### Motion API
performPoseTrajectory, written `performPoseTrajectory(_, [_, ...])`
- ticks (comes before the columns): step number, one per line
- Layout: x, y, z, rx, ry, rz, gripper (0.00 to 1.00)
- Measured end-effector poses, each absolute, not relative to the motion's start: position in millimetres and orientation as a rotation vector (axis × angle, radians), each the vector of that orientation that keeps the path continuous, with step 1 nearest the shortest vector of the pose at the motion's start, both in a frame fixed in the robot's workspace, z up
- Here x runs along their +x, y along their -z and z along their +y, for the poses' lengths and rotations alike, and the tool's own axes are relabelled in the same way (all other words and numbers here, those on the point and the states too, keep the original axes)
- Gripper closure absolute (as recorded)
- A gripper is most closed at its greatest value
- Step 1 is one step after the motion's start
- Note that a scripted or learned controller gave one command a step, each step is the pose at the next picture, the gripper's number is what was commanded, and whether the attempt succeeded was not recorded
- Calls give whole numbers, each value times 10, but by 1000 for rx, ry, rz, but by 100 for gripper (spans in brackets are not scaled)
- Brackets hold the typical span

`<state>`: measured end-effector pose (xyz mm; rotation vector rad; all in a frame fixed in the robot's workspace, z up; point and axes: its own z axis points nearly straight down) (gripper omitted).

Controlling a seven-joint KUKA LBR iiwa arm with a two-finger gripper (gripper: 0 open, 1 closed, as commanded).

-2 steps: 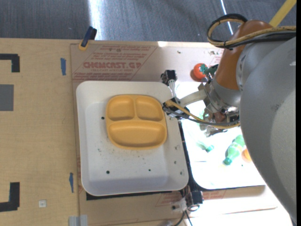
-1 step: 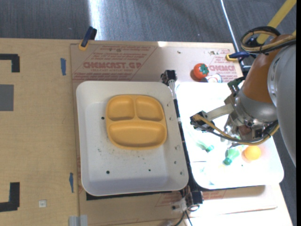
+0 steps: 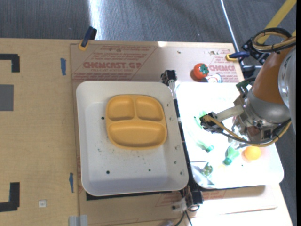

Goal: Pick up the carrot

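Note:
An orange piece (image 3: 252, 153), which I take for the carrot, lies in the right bin (image 3: 221, 94) near its right side, partly washed out by glare. My gripper (image 3: 250, 134) hangs just above and slightly behind it, at the end of the grey arm with the orange band (image 3: 273, 76). The wrist body and looping cables cover the gripper's tip. Nothing shows as lifted off the bin floor.
Small green pieces (image 3: 230, 155) (image 3: 206, 147) (image 3: 202, 115) are scattered over the right bin's floor left of the gripper. The left bin (image 3: 89, 140) holds a yellow divided plate (image 3: 136, 120). A red tomato-like toy (image 3: 200, 71) sits on the bench behind the right bin.

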<state>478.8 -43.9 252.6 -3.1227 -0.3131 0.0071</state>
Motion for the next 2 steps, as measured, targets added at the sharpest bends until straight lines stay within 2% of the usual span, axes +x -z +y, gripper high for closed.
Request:
performPoseTrajectory(1, [5645,-2629,-793,-3118,-1,-376,100])
performPoseTrajectory(2, [4806,-2611,-1110,-3113,-6,-404,100])
